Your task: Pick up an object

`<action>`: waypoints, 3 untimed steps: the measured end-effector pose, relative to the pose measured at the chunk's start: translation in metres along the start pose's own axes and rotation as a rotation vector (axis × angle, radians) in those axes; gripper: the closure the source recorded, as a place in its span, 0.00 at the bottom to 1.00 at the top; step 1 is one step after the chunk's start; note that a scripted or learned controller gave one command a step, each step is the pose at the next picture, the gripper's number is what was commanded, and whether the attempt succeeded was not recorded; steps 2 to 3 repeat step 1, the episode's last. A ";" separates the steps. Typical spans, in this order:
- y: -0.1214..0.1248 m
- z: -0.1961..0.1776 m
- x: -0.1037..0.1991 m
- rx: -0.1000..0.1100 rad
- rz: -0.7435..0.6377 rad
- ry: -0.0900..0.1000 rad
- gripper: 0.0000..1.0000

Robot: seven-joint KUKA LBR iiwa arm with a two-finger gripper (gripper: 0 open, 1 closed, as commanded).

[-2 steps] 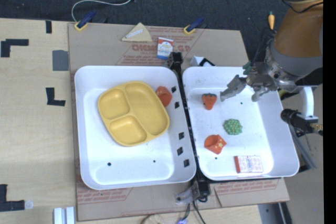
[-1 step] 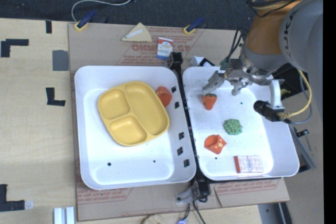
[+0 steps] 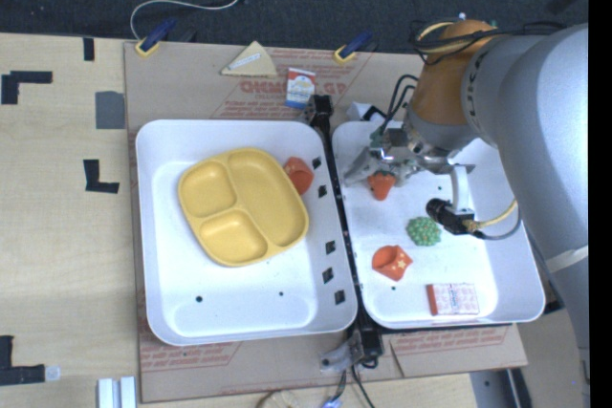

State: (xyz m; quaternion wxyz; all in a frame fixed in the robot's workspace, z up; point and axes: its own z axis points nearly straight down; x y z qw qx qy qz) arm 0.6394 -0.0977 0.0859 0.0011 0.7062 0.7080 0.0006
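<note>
Looming largest, the grey arm (image 3: 545,129) hung its jaws over the carrot (image 3: 382,185), seemingly straddling it; closing remained.

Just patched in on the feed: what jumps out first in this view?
The yellow divided plate dominates the left bin, with a small orange-red piece at its right edge. The grey arm looms over the right bin, its gripper low above an orange carrot-like toy. Nearby in that bin lie a green lump, an orange-red piece and a small red-and-white packet.
</note>
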 end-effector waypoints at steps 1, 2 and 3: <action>0.000 -0.010 0.000 0.000 -0.001 -0.001 1.00; 0.000 -0.010 0.000 0.000 -0.001 -0.001 1.00; 0.000 -0.010 0.000 0.000 -0.001 -0.001 1.00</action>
